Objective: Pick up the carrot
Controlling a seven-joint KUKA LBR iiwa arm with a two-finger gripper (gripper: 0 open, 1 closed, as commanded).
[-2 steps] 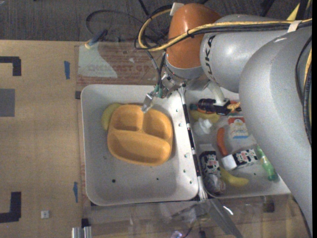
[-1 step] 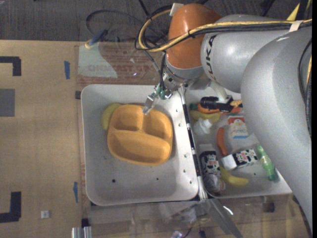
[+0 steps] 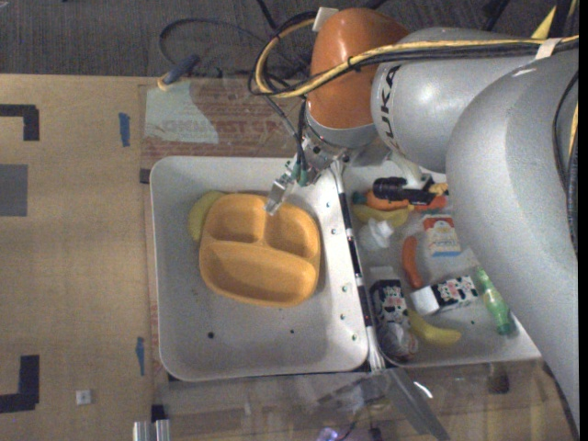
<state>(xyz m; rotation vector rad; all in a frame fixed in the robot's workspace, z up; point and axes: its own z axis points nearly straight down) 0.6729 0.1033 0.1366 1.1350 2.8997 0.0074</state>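
One carrot (image 3: 410,259) lies lengthwise up-down in the right bin (image 3: 514,343).

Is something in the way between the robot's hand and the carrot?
Yes. The gripper hovers over the orange tray in the left bin, while the carrot lies in the right bin. The bins' walls stand between, and a white carton crowds the carrot.

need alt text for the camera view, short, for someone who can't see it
A grey arm's pincer hangs over the upper edge of an orange divided tray in the left white bin. The carrot lies in the right white bin among a banana, cow-patterned cartons and other toys.
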